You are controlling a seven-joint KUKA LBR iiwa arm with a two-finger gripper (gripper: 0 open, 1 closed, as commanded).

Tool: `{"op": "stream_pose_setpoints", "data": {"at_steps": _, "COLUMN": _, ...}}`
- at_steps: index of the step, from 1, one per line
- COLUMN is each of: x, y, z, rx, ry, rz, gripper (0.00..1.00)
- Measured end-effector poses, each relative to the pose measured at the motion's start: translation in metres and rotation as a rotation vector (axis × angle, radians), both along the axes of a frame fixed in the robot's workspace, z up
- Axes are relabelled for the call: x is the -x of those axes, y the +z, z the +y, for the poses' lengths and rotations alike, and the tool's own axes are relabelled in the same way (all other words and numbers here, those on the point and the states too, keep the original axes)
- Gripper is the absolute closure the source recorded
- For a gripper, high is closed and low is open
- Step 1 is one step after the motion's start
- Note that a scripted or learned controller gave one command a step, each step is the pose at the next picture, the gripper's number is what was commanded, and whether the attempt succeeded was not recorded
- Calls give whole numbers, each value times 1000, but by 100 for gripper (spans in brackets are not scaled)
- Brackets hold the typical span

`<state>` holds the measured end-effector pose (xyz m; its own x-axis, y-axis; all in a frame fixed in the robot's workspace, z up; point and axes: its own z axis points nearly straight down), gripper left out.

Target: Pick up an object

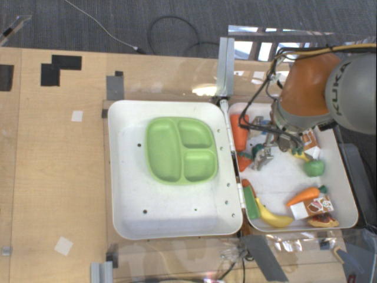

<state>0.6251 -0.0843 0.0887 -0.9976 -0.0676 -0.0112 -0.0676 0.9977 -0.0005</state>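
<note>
- A wooden bench (53, 175) takes up the left of the view, with black marks near its far left corner and pale square patches on its surface.
- The left white bin (126, 217) sits on it and holds a green divided plate (180, 150) with three compartments, lying flat near the bin's middle.
- The right white bin (347, 187) stands just beside the left one, their inner rims touching along a narrow seam.
- Along the right bin's left wall lies an orange carrot-like piece (239, 131), and lower down a green pod-shaped toy (250, 200) lies next to a yellow banana (272, 216) that curves along the near edge.
- The gripper (263, 157) hangs over the upper left part of the right bin, pointing down to the left, just beside a small dark green object (257, 151); whether its fingers are spread or pressed together cannot be told, and nothing is seen held between them.
- The grey arm with its orange band (306, 87) reaches in from the right above the bin's far side.
- Further right in the bin lie a green round fruit (315, 168), an orange carrot (304, 195), a small printed box (320, 206) and a reddish flat item (323, 220) at the near right corner.
</note>
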Motion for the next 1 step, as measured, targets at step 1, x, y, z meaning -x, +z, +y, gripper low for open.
{"op": "stream_pose_setpoints", "data": {"at_steps": 1, "x": -37, "y": 1, "z": -3, "rx": -2, "ry": 124, "rz": 52, "gripper": 0}}
